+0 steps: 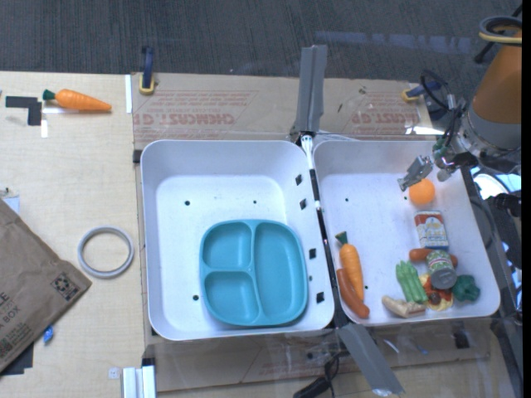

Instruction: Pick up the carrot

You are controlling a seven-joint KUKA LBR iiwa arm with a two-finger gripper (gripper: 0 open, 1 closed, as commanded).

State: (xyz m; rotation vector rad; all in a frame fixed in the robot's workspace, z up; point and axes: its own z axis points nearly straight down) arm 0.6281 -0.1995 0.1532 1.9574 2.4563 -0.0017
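orange carrot (351, 265) well below claw (416, 173)

Fixed overhead camera, slanting onto both bins (158, 222).

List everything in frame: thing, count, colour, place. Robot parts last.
white bins: 2, white, side by side on bench
divided plate: 1, teal, left bin
carrot: 1, orange with green top, right bin, by its left wall
sausage: 1, red-brown, right bin, beside the carrot
orange ball: 1, orange, right bin, upper right
can: 1, red and white label, right bin
toy food pile: several, green, red, tan, right bin, lower right
second carrot: 1, orange, bench, far left
tape ring: 1, grey, bench left of bins
cardboard box: 1, brown, lower left
arm: 1, grey with orange band, upper right
gripper: 1, grey, above the orange ball
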